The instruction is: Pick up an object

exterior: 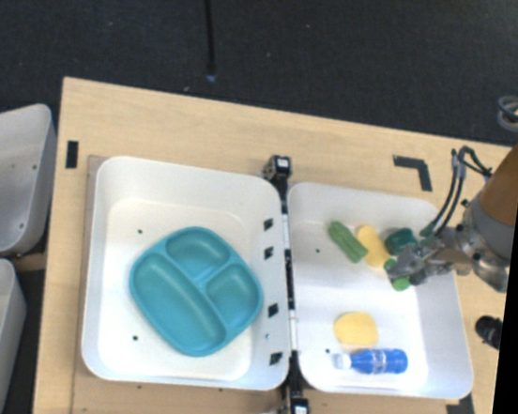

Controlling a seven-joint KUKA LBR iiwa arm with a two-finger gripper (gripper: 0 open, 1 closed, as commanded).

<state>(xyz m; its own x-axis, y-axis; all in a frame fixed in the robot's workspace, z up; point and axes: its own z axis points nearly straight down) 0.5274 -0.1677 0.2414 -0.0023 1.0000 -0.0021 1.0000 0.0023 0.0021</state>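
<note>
A pale wooden bench [202,132] on dark flooring carries my two white bins. In the right bin [426,375], at its far right side, my gripper [409,267] is down among a dark green object [400,239], a yellow piece [371,244] and a green cylinder [346,240]. Whether my jaws are clenched or released I cannot tell. Nothing looks lifted yet, so the pick remains to do. Nearer lie a yellow round [357,328] and a blue bottle [374,360]. The left bin [99,341] holds a teal divided plate [194,288].
</note>
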